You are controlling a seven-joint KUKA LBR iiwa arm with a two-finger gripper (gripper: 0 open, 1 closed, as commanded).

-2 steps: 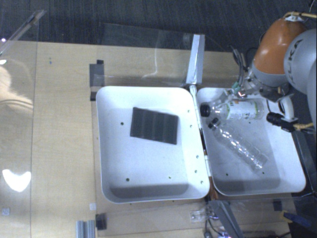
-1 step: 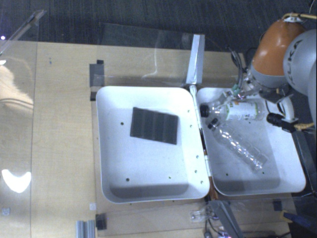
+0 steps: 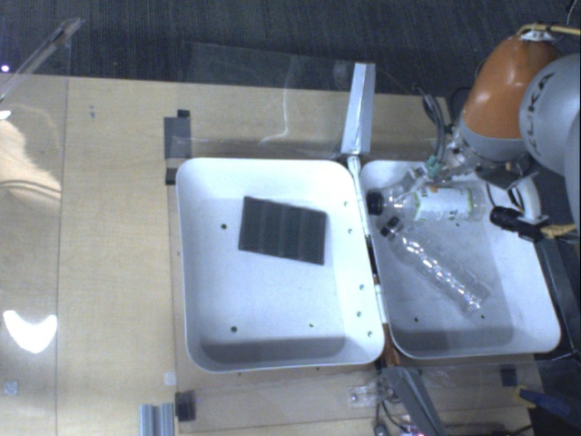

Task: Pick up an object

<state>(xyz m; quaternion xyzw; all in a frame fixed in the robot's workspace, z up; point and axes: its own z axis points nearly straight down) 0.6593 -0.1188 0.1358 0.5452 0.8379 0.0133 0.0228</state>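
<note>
A clear plastic bottle with a white label (image 3: 442,203) lies on its side at the back of the right bin (image 3: 526,334), its dark cap end pointing left. A second clear, crumpled bottle (image 3: 445,272) lies slantwise in front of it. A dark grey ribbed rectangular pad (image 3: 282,230) lies flat in the left bin (image 3: 272,343). My gripper (image 3: 441,167) hangs at the back edge of the right bin, just above and behind the labelled bottle, under the orange wrist band (image 3: 504,89).
A metal divider post (image 3: 358,107) stands upright behind the seam between the bins. Cables (image 3: 522,221) trail from the wrist over the right bin's right side. A transparent panel covers the wooden bench on the left.
</note>
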